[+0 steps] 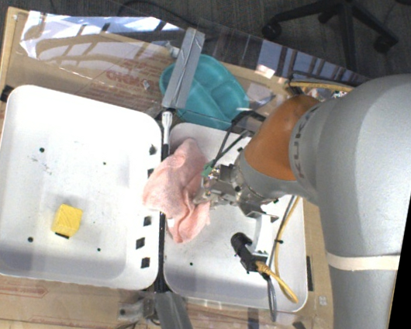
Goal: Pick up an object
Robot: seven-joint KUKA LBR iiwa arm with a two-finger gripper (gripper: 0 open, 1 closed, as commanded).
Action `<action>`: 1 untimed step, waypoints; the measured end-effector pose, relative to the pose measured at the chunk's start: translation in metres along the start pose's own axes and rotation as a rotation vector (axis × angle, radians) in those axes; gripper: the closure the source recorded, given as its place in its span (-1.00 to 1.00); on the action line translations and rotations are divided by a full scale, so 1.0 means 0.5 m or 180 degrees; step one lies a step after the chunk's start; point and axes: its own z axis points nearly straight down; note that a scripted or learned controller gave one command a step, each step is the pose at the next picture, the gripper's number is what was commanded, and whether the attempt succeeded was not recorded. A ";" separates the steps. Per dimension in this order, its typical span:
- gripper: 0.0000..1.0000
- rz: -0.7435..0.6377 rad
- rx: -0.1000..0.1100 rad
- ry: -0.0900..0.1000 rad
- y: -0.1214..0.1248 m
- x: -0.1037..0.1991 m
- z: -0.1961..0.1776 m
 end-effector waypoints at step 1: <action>1.00 -0.0809 -0.0023 -0.0007 0.171 0.056 -0.200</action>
